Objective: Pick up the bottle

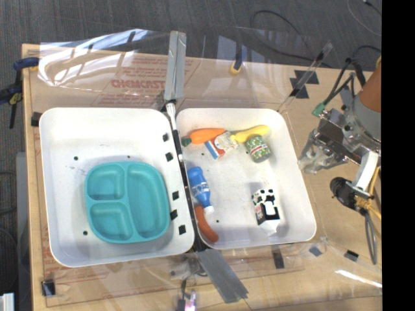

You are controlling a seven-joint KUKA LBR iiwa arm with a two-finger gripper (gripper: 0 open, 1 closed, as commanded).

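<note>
Bottle (199, 187), blue, lying along the left wall of the right bin (295, 222), just above a red sausage-like piece (206, 227). Claw (319, 153) off to the right, outside that bin over the counter (337, 251), well apart from the bottle. Spread of the claw impossible to tell, perhaps because of glare.

Left of the metal tool (322, 149), the blue bottle (199, 186) looks like glossy plastic; both white bins (58, 135) are smooth plastic, the turquoise tray (128, 201) matt.
</note>
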